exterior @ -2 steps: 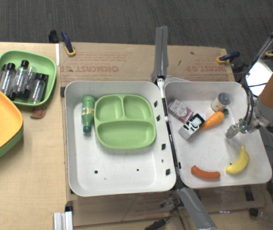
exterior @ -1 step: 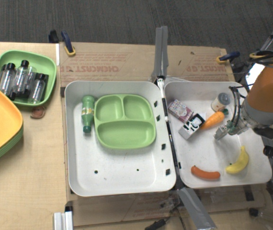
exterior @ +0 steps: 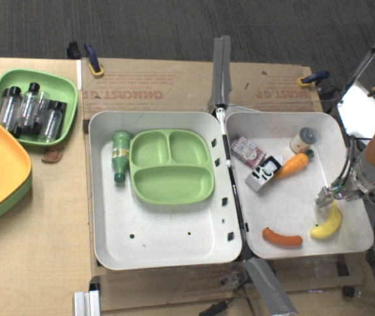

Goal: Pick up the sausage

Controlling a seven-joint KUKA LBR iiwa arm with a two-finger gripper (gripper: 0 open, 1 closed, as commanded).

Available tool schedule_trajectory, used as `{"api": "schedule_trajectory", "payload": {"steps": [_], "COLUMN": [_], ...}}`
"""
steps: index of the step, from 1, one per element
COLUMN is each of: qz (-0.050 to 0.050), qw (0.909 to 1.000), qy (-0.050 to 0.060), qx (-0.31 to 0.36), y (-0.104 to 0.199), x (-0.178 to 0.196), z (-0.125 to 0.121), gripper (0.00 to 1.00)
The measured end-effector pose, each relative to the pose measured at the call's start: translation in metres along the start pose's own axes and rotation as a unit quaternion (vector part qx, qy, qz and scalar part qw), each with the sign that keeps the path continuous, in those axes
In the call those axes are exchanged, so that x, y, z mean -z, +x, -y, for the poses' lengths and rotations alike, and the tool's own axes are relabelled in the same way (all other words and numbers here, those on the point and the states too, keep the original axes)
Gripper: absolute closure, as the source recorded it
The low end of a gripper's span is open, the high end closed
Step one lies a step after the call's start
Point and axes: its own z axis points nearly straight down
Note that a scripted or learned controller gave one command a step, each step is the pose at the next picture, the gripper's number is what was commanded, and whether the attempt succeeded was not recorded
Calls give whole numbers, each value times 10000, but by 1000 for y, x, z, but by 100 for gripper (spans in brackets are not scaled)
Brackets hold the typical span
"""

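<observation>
The sausage, orange-red and curved, lies near the front edge of the right bin. A yellow banana rests just to its right. My gripper hovers at the bin's right side, directly above the banana and well to the right of the sausage. Nothing shows between its fingers.
In the right bin lie a carrot, a pink packet, a black-and-white box and a small round container. The left bin holds a green divided plate and a green bottle. Yellow plates and a green tray of bottles sit at left.
</observation>
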Motion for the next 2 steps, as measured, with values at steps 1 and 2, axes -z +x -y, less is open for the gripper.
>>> {"api": "schedule_trajectory", "payload": {"steps": [1,2], "qz": [8,0], "qw": [9946,9999], "qy": [1,4], "qx": [-1034,-157], "y": [5,1], "x": [9,0], "z": [-69,-42], "gripper": [100,100]}}
